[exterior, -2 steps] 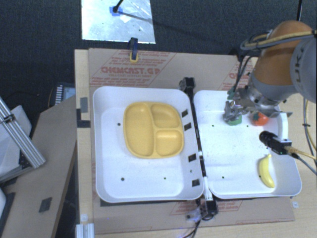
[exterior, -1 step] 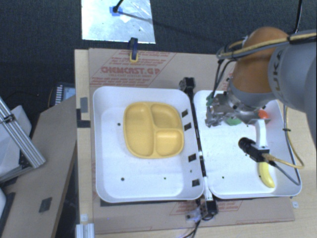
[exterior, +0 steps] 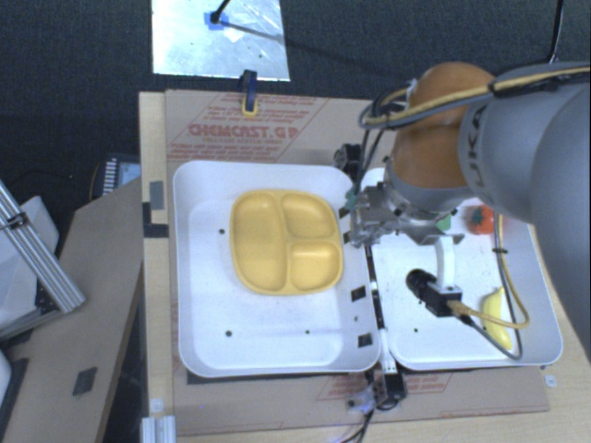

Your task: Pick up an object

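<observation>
A yellow divided plate lies in the left bin, near its middle. A yellow banana-shaped thing rests in the right bin, near its front right corner. A small orange and green thing sits at the right bin's far side, partly hidden by the arm. My gripper hangs over the seam between the two bins, just right of the plate's edge. Nothing is visibly held in it.
The grey arm with its orange band covers much of the right bin's far half. Brown cardboard lies under both bins. A shiny sheet sits behind the bench.
</observation>
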`<state>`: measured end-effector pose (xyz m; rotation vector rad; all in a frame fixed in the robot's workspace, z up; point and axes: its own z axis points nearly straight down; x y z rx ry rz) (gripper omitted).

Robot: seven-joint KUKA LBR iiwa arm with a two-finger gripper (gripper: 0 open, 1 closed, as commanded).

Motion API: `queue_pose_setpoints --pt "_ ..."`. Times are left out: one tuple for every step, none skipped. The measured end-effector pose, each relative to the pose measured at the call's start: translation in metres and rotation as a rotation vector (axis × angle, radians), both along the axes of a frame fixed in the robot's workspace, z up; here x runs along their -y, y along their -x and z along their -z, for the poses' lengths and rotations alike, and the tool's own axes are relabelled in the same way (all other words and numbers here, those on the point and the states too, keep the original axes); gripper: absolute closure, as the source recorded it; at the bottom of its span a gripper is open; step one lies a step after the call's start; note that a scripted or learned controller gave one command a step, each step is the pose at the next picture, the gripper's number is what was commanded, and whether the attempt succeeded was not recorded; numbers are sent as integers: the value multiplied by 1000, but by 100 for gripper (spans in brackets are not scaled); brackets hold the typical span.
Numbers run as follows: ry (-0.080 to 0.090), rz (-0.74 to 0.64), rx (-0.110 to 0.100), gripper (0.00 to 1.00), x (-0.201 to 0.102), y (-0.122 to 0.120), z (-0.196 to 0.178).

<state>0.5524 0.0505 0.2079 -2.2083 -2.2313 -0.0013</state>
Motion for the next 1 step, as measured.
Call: queue_pose_setpoints --pt "-1 -1 1 100 -56 21 -7"
